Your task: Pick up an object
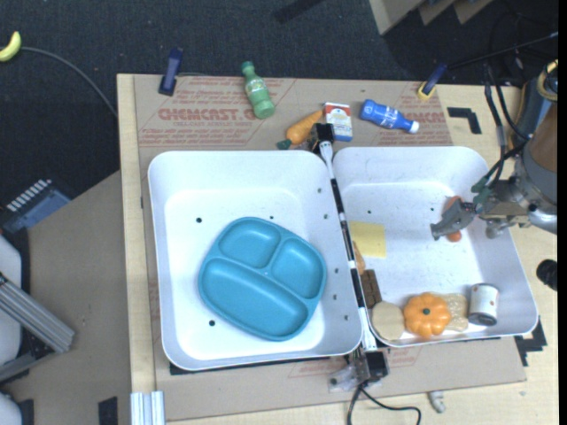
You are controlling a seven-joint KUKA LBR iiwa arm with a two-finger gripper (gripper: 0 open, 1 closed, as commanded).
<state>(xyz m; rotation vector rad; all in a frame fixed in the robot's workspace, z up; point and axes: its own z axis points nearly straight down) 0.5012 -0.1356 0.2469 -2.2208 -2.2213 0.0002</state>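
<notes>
Item: small orange pumpkin (pixel 426 315), near front edge of right bin (pixel 416 184), judged light, hard, slick and rounded, best taken across its ribbed sides; my pincer (pixel 447 224) hovers well apart above the bin's middle, closure impossible to tell.

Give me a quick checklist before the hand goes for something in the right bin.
1. Hand over the right bin: ok.
2. Hand free of any object: cannot tell.
3. Pumpkin exposed from above: ok.
4. Pumpkin clear of neighbours: not ok, the items beside it touch.
5. Yellow card graspable: not ok, lies flat.
6. Blue tray out of the path, in the left bin: ok.
</notes>
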